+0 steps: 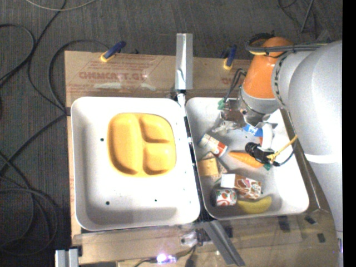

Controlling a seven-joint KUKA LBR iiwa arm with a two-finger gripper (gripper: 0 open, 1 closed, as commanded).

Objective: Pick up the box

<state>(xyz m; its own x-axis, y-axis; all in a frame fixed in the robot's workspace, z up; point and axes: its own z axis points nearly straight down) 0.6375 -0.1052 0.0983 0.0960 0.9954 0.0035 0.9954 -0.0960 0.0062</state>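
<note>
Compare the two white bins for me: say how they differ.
The left bin holds one thing, a yellow divided tray; the right bin holds a clutter of small items, among them a banana and a carrot. The gripper reaches into the right bin, not the left. Both are shallow, white and round-cornered.

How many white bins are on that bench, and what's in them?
2. The left bin holds a yellow divided tray. The right bin holds a jumble of small items, including a banana and a carrot; some may be hidden under the arm.
</note>
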